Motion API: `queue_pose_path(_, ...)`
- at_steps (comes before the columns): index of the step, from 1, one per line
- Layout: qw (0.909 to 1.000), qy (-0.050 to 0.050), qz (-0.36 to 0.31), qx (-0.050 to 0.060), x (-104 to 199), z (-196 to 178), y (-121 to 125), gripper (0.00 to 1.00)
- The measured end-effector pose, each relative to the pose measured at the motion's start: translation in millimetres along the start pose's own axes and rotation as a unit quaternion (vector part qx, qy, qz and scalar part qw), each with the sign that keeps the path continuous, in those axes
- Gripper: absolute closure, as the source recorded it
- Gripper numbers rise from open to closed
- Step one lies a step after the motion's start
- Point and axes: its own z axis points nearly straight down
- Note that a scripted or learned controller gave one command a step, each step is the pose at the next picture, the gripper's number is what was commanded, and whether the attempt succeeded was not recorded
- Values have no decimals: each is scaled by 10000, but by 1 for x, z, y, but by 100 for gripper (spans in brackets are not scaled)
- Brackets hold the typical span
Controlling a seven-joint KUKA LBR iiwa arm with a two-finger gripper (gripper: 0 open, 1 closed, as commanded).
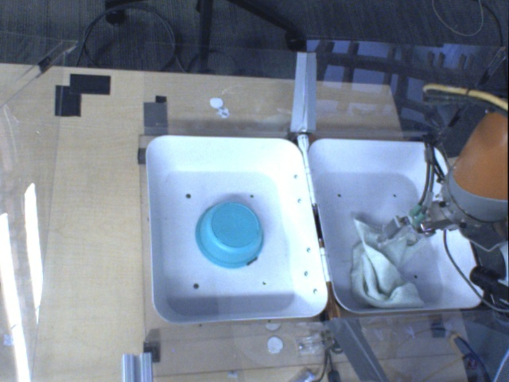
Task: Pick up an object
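Note:
A crumpled white cloth [380, 265] lies in the right bin [358, 169], toward its front. My gripper [407, 226] is low over the cloth's upper right corner, at or just above the fabric. The arm's orange band [481, 161] and grey wrist rise behind it on the right. A round blue bowl [231, 234] sits upside down in the middle of the left bin [175, 165], well away from the gripper.
The two bins meet at a shared rim [314, 221] with a metal post [304, 94] behind it. Cables [433, 185] hang near the wrist along the right bin's far right side. A wooden bench top [87, 213] surrounds the bins.

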Motion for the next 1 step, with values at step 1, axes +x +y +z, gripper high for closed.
queue_pose_path(1, 9994, -41, -325, -89, -19, 103, 30, 0)
